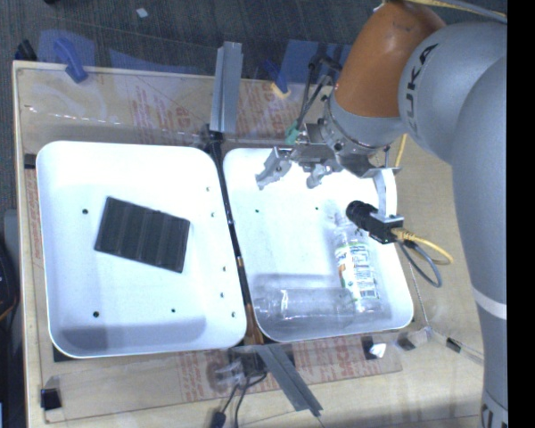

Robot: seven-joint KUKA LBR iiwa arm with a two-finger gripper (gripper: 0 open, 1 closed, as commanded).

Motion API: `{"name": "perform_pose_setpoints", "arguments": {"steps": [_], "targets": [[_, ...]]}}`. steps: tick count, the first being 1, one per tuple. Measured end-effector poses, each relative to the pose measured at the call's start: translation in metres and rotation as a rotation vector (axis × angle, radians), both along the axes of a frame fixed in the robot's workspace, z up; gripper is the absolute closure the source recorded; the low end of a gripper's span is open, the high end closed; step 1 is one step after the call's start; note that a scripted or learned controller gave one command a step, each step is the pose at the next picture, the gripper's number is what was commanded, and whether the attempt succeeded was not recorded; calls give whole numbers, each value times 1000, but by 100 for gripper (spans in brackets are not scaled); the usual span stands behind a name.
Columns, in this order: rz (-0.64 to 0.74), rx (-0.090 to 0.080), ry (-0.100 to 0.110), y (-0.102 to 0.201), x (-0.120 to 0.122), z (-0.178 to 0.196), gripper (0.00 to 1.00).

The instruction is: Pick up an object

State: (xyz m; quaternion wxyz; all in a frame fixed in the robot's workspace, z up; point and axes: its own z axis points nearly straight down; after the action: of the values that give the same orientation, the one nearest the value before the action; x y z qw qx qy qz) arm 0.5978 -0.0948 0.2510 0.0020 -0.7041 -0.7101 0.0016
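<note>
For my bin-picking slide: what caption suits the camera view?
Open tool above the right bin, where a labelled bottle and a clear bottle lie; dark ribbed panel in the left bin.

One overhead camera looks down at a slant on the bench [116, 105] and both bins [71, 266].

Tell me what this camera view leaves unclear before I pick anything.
1. Clear plastic bottle with a printed label: label print too small to read.
2. See-through plastic container by the near wall of the right white bin: outline blurred against white; cup or bottle, cannot tell.
3. Right bin's far right corner: hidden by the grey arm.
4. Open two-finger gripper: height over the bin floor unreadable from one view.
</note>
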Motion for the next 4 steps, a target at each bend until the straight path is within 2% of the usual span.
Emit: {"name": "perform_pose_setpoints", "arguments": {"steps": [1, 2, 3, 4], "targets": [[-499, -2, 1, -70, -37, -68, 0], [-249, -2, -7, -96, -56, -19, 0], [8, -2, -7, -104, -49, -20, 0], [66, 0, -1, -115, -47, -65, 0]]}}
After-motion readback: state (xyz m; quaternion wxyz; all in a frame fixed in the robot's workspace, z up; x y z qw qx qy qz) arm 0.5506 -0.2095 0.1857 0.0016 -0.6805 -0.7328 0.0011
